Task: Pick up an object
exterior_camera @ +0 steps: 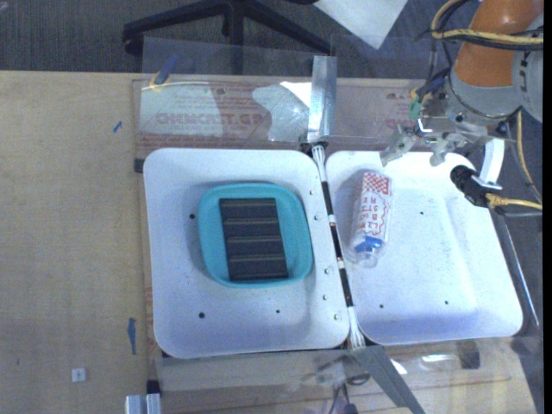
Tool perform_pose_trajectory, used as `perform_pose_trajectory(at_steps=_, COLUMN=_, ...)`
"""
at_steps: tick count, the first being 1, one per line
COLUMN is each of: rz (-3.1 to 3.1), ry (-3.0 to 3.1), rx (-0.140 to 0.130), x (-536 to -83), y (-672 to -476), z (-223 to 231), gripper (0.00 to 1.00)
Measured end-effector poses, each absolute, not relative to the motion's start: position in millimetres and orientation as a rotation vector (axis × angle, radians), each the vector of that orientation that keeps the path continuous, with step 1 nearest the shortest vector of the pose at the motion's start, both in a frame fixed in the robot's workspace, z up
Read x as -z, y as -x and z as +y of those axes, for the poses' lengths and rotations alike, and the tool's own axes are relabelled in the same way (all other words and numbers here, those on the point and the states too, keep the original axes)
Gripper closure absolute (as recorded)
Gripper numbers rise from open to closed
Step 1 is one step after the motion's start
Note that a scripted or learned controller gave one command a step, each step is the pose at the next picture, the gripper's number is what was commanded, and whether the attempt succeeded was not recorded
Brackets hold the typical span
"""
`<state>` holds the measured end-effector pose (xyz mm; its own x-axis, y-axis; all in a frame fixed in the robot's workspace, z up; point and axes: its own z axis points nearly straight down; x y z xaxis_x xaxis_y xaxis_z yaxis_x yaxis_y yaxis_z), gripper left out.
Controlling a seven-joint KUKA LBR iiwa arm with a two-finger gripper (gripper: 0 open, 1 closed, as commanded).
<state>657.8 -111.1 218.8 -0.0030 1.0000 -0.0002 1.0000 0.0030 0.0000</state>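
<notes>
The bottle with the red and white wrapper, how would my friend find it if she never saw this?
Look at the two white bins side by side and pick the right bin. Near its left wall, beside the divider, lies the bottle on its side, cap toward the front. Its red-and-white label contrasts with the teal tray in the left bin.

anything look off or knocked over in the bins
The bottle with the red-and-white label lies on its side in the right bin, near the divider. The teal tray sits flat in the left bin. Nothing spilled.

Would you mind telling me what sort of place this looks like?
Probably a robotics lab: a robot arm with trailing cables hangs over two white bins on a wooden bench, with an office chair base behind.
</notes>
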Motion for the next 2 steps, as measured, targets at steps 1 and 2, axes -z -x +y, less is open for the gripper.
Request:
perform_pose_trajectory(at_steps=1, rz=2.292, ry=-2.137, rx=-0.008, x=-96.9, y=-665.7, z=-96.4, gripper=0.0)
perform_pose_trajectory(at_steps=2, rz=2.184, ry=-2.241, rx=-0.017, x=-93.2, y=-672.0, z=-111.6, gripper=0.0)
